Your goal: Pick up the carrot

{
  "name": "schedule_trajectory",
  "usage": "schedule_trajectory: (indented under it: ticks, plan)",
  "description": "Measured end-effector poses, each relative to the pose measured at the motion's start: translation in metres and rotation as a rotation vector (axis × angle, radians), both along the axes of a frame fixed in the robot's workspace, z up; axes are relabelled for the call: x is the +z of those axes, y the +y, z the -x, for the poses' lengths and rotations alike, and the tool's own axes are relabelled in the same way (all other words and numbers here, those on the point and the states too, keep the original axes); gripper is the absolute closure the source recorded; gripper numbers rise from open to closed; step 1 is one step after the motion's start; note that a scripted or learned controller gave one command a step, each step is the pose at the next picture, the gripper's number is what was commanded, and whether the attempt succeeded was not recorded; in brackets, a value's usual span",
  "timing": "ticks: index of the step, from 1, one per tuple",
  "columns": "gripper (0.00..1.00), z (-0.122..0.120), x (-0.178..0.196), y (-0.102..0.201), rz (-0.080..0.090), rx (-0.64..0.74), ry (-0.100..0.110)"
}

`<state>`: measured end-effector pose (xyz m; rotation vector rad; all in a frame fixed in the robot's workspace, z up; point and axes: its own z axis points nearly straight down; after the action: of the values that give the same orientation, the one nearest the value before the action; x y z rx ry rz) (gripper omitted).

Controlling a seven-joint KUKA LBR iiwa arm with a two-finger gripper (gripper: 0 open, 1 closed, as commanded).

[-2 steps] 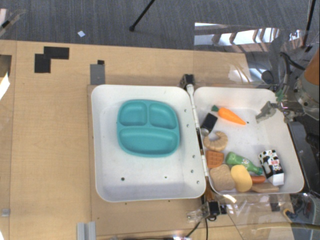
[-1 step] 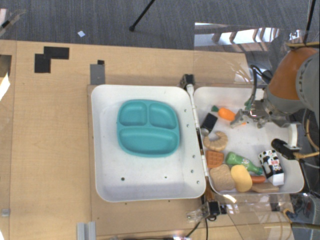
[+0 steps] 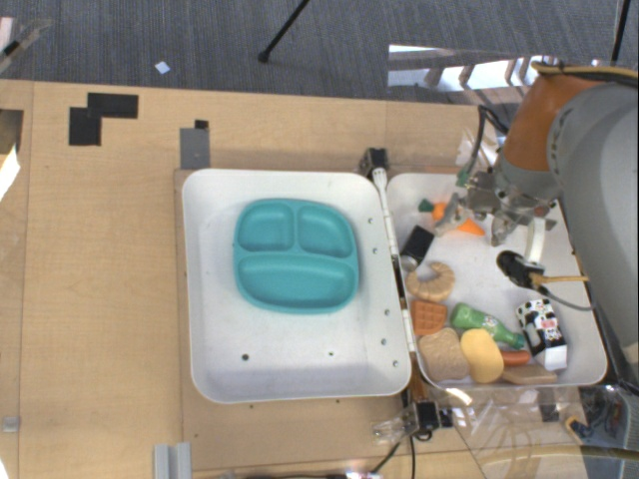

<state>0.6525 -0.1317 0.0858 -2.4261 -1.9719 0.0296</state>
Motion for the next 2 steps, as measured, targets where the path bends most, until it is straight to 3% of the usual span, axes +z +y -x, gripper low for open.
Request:
schedule_trajectory:
  ticks: [1,2]
  plan:
    - [1.00,-0.0042,0.0131,0.0023,0.001,0.008,-0.016]
    - [0.00,-0.0043,0.0129,0.0026,0.001,0.010,-0.017]
